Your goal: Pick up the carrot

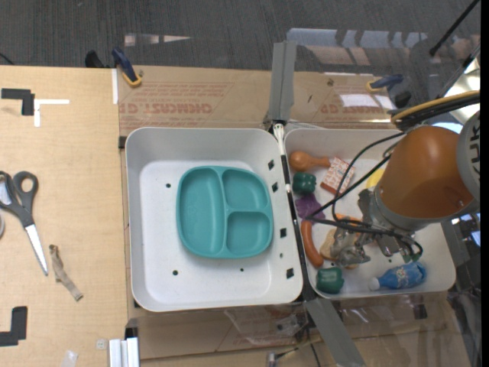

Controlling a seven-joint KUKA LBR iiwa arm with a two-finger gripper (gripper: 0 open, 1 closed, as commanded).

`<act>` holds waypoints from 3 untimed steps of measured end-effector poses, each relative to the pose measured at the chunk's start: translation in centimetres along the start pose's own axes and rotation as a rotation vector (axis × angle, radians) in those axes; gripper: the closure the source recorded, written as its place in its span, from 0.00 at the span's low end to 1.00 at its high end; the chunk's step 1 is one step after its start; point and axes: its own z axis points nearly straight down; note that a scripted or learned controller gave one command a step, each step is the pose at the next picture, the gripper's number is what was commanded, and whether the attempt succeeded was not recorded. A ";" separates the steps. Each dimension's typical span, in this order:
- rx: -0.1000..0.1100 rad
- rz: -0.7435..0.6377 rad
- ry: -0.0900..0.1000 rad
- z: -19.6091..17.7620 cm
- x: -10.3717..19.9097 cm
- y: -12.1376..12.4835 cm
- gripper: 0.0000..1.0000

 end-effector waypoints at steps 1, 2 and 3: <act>-0.003 -0.196 0.004 -9.6 -3.1 5.9 1.00; -0.004 -0.477 0.003 -18.5 -4.2 4.1 1.00; -0.004 -0.554 0.003 -30.2 -3.5 -1.1 1.00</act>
